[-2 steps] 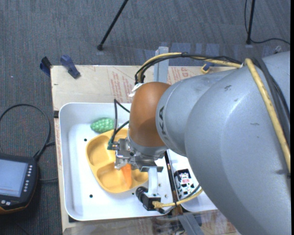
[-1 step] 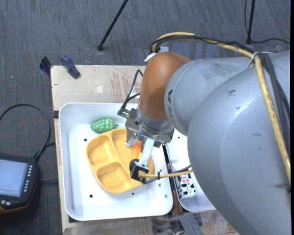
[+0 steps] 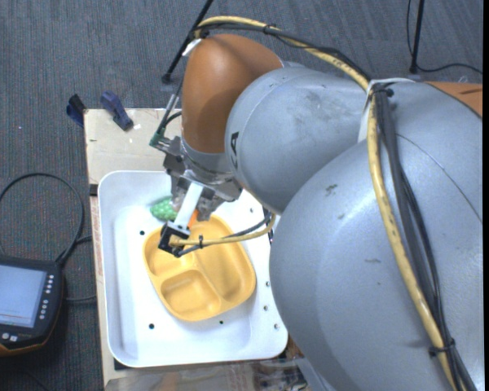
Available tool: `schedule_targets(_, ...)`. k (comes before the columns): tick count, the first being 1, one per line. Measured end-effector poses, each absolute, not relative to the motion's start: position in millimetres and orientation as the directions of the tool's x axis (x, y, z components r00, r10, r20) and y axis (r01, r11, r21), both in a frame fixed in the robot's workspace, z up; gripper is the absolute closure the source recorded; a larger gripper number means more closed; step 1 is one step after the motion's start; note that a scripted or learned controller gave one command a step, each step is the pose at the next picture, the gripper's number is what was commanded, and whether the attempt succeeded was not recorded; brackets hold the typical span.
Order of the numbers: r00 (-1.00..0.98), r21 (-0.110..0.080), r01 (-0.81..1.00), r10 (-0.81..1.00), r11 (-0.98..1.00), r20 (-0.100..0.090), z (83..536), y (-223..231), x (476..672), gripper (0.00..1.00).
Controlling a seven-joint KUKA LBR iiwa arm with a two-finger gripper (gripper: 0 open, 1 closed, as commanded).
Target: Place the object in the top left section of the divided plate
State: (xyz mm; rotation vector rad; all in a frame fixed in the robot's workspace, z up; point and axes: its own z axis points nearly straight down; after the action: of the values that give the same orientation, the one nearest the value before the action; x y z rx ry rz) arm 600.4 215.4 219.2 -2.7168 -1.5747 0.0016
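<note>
Camera view shows you a pale green speckled object (image 3: 162, 209) in the white bin (image 3: 122, 300), touching the yellow divided plate (image 3: 220, 287); the gripper (image 3: 200, 208) hangs above the plate, and you cannot tell its grip.

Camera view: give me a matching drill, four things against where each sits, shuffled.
1 yellow divided plastic plate
2 small green speckled object
3 blue clamp
4 black handheld pendant with grey screen

A floor, left of the bench
B middle of the shallow white bin
C bench's far-left corner
D in the bin, by the plate's far-left rim

Pairs: 1-B, 2-D, 3-C, 4-A
</note>
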Motion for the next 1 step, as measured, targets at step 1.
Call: schedule_targets(1,0.255,0.002,0.967,0.967,-0.255,0.001,329.2,229.8,562.7,1.00)
